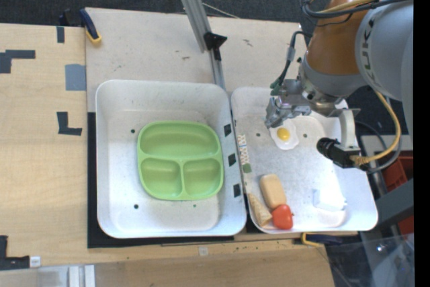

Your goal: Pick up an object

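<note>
The tool (277, 114) hangs low in the far part of the right shallow white bin (349, 212), its dark tips just beside the upper left edge of a small toy fried egg, white with a yellow yolk (285, 136); whether it is open or closed cannot be told from this slant, and nothing is seen held in it. The egg lies flat on the bin floor and looks like the likely target. It appears to be light, stiff plastic, thin and smooth, so it will probably slip unless pinched across its edges or over the raised yolk. Nearer the front of the same bin lie a tan bread-like block (272, 189), a red toy tomato (283, 216) touching it, and a slim tan stick (258, 208). A green three-compartment plastic tray (180, 159) sits in the left white bin (114, 144).
</note>
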`<state>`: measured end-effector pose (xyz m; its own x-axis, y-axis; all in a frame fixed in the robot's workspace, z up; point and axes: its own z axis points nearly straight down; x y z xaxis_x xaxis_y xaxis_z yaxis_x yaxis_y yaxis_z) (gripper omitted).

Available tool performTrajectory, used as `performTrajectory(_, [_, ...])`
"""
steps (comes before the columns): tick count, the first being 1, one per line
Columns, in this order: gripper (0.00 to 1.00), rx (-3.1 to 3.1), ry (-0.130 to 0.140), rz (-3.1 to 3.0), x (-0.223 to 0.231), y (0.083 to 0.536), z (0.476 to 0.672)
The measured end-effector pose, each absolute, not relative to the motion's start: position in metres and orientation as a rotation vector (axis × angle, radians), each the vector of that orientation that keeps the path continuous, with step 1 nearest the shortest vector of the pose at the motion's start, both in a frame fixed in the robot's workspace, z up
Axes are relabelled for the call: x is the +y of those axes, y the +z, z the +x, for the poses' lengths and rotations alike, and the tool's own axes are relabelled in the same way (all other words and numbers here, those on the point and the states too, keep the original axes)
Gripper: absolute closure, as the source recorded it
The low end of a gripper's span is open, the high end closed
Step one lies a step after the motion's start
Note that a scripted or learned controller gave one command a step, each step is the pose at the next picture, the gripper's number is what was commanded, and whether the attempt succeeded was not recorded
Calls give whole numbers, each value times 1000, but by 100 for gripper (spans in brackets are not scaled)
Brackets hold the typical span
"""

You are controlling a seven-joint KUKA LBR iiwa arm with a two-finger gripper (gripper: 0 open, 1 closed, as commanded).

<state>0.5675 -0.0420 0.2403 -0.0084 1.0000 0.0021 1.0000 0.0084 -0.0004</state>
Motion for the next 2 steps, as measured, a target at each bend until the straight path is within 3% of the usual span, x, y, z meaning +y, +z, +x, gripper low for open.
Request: performTrajectory(2, [100,-2228,-1,-2212,69,221,610])
